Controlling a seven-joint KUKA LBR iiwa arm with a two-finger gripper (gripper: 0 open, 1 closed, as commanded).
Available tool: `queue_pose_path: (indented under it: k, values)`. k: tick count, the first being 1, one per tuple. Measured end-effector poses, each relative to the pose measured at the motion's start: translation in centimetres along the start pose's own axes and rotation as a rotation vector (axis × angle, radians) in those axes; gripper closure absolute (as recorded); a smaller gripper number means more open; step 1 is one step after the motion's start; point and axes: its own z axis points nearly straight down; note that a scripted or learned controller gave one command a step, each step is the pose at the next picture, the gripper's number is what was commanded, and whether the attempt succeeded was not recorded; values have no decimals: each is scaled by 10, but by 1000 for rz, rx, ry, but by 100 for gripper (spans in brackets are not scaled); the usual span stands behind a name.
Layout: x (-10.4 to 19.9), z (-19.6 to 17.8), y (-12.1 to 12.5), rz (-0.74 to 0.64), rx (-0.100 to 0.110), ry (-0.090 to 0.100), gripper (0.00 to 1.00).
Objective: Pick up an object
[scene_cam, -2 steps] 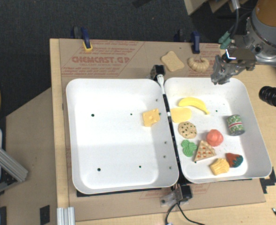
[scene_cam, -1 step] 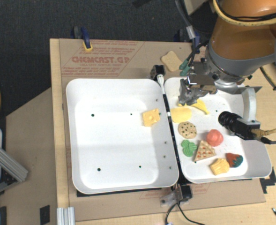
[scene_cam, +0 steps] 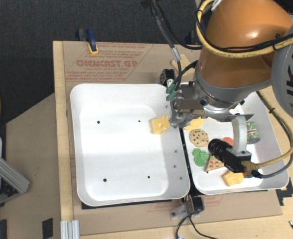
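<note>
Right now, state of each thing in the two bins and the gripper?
Cheese wedge: in the left bin, by its right wall, next to the gripper.
Cookie: flat in the right bin.
Green leaf toy: flat, below the cookie.
Pizza slice: flat, beside the leaf.
Yellow block: near the right bin's front edge.
Gripper: low over the wall between the bins.

Colours we see across the bins and arm

We see two white bins (scene_cam: 86, 148), a yellow holed cheese wedge (scene_cam: 160, 125), a tan cookie (scene_cam: 198, 138) with dark chips, a green piece (scene_cam: 201, 157), a brown bench (scene_cam: 61, 108) printed in red, and the arm's orange band (scene_cam: 245, 26).
</note>
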Motion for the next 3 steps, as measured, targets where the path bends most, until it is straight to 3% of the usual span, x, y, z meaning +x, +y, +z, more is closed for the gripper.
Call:
queue_pose_path:
  k: [1,2,3]
  values:
    - [79,-130,59,-2,-23,6,100]
    - [121,-51,19,0,5,-3,100]
    - [118,-194,26,4,-23,7,100]
